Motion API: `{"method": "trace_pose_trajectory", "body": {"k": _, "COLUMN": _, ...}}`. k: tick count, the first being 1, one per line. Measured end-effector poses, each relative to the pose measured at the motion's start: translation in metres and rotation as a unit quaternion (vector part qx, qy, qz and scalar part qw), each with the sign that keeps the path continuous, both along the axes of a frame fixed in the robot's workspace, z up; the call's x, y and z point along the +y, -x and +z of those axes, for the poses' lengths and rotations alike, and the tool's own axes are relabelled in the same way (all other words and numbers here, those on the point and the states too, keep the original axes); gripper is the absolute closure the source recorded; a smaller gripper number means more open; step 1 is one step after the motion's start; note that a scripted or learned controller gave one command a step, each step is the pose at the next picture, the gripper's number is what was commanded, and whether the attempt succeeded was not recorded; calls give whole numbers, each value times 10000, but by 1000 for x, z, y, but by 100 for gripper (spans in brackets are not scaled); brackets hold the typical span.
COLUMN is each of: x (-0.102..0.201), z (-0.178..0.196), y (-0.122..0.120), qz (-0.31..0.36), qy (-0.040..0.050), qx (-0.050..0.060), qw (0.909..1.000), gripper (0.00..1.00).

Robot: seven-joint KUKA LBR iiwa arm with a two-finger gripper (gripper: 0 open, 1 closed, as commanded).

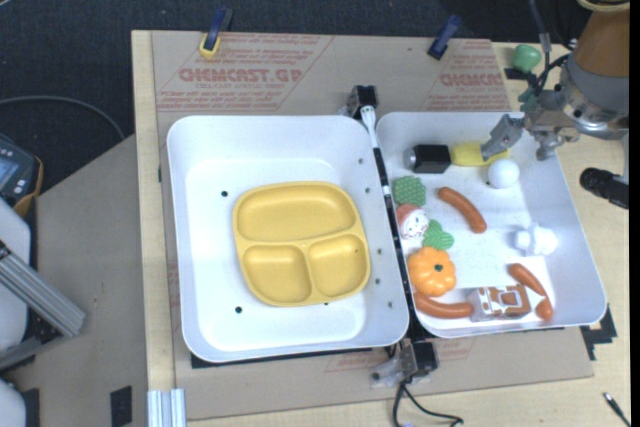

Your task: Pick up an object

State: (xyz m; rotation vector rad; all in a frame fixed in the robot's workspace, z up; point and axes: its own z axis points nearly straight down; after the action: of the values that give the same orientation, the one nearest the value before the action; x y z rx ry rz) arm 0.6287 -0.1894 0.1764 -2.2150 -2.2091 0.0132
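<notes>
My gripper (522, 143) hangs over the far right part of the right bin (570, 205), its two fingers spread apart and open with nothing between them. Just below it lies a white ball (503, 174). A yellow piece (465, 154) and a black block (430, 157) lie left of the left finger. Further forward are a sausage (462, 209), a green toy (408, 190), a red and white piece (411, 223), an orange pumpkin (431, 270) and a small white lump (533, 239).
The left bin (195, 215) holds a yellow divided plate (300, 242). At the right bin's front edge lie another sausage (442, 307), a red and white card (500, 300) and an orange stick (530, 285). Clamps (211, 33) hold the board's far edge.
</notes>
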Motion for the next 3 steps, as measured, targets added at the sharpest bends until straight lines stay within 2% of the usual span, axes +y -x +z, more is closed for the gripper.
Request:
{"method": "trace_pose_trajectory", "body": {"k": 1, "x": 0, "z": 9, "y": -4, "qz": 14, "qy": 16, "qx": -76, "qw": 10000, "gripper": 0}}
{"method": "trace_pose_trajectory", "body": {"k": 2, "x": 0, "z": -40, "y": 7, "qz": 13, "qy": 9, "qx": -46, "qw": 10000, "gripper": 0}}
{"method": "trace_pose_trajectory", "body": {"k": 3, "x": 1, "z": -93, "y": 7, "qz": 17, "qy": 11, "qx": -55, "qw": 10000, "gripper": 0}}
